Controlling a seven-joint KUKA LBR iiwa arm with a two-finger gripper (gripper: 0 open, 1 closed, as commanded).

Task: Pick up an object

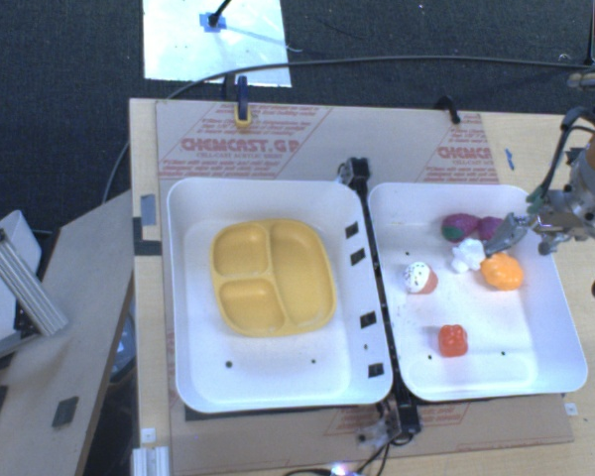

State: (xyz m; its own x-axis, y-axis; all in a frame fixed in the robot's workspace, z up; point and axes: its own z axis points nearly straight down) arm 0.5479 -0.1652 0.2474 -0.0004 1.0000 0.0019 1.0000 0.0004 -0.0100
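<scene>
The right bin (567, 345) holds several small toys. A purple and green one (460, 226) lies at the back, with a magenta piece (490, 228) beside it. In front of these sit a white lump (466, 257) and an orange fruit (503, 273). Further left rests a white and orange ball (419, 278), and a red piece (453, 340) lies near the front. My gripper (507, 237) reaches in from the right, low over the bin, its tip between the magenta piece and the orange fruit. I see nothing lifted by it.
The left bin (183, 266) holds a yellow compartment plate (273, 276). A black divider with clips (369, 276) runs between the bins. A cable crosses the floor behind the bench, and a white sheet (213, 28) lies at the back.
</scene>
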